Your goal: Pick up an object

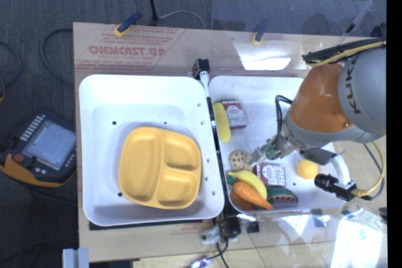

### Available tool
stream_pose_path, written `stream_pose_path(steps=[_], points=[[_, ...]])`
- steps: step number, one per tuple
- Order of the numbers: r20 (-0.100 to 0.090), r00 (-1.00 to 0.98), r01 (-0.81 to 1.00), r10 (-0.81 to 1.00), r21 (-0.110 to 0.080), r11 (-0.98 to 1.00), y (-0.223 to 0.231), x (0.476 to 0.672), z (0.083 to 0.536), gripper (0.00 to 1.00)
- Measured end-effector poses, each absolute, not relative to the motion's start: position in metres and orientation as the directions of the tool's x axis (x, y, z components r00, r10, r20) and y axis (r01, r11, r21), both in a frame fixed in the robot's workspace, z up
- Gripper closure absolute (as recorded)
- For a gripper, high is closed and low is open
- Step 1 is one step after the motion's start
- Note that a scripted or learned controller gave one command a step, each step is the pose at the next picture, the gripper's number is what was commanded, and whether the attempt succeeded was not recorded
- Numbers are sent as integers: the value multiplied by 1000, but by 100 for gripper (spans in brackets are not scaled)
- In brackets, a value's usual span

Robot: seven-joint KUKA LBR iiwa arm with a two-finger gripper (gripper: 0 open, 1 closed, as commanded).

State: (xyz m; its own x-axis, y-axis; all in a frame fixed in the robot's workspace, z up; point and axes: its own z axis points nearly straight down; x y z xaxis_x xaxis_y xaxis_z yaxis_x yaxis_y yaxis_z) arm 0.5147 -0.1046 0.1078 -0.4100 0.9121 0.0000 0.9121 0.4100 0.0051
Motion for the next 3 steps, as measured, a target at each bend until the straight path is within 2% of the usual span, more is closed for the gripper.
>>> stream_pose_path(steps=[1,2,3], points=[[-1,-236,972,972,1,236,-77,484,232,100],[-1,-525,851,851,0,525,-88,518,233,100],[-6,-419,908,908,3,419,-159,551,366,100]])
